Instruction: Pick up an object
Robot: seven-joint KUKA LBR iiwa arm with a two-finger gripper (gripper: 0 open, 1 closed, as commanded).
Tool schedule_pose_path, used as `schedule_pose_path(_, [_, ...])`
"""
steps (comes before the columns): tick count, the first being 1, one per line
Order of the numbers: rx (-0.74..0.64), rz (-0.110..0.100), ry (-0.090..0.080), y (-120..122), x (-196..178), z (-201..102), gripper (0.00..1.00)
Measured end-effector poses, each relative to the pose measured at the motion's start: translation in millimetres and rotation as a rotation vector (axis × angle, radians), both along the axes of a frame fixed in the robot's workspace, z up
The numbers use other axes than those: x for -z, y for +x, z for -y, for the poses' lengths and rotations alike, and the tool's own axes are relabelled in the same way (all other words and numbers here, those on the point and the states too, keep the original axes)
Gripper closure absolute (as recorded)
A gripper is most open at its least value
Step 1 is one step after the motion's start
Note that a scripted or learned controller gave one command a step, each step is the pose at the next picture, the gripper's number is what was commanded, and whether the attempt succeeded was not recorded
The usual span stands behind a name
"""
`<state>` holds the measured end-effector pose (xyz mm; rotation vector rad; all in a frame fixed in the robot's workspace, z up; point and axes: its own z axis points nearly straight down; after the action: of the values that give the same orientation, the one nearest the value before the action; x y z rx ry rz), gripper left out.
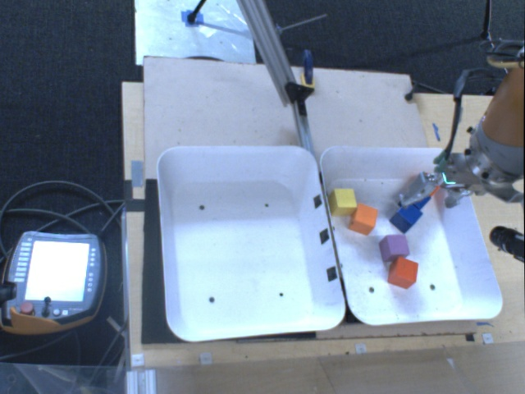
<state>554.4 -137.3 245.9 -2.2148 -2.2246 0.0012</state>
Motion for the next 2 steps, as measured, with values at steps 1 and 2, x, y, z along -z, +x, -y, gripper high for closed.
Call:
schedule_pose_path(1, [0.001, 0.004, -0.001, 0.8, -1.9, 0.0, 0.00])
schedule_pose_path(2, [0.002, -0.002, 0.000, 5.2, 59.2, 1.7, 0.00])
